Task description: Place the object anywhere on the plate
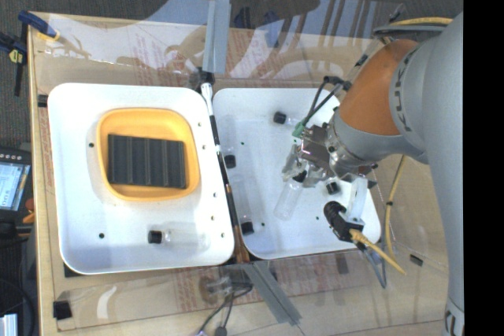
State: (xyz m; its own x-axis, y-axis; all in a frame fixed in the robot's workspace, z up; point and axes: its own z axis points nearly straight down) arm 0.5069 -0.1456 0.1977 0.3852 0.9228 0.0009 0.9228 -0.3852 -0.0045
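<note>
The table [118, 51] carries two shallow white bins side by side, so the job is a carry from one to the other. The grey arm [425, 98], orange-banded above the wrist, reaches in from the right and bends down over the right bin [252, 122], likely because the thing to be moved lies there.

The left bin [71, 232] holds the plate [146, 126], a rounded yellow-orange piece with a dark ribbed panel in its middle; it sits flat in the upper half of that bin, ready to receive whatever is dropped on it.

The hand [303, 169] hangs low over the middle of the right bin, its tip at the upper end of the object [287, 201]. Whether the hand is open or closed on anything cannot be told from this angle.

The object looks like a small clear tube or vial, pale and nearly the bin's colour, lying slanted on the bin floor just below the hand and well apart from the plate. Being see-through and slim, it probably handles slippery and rolls easily.
</note>
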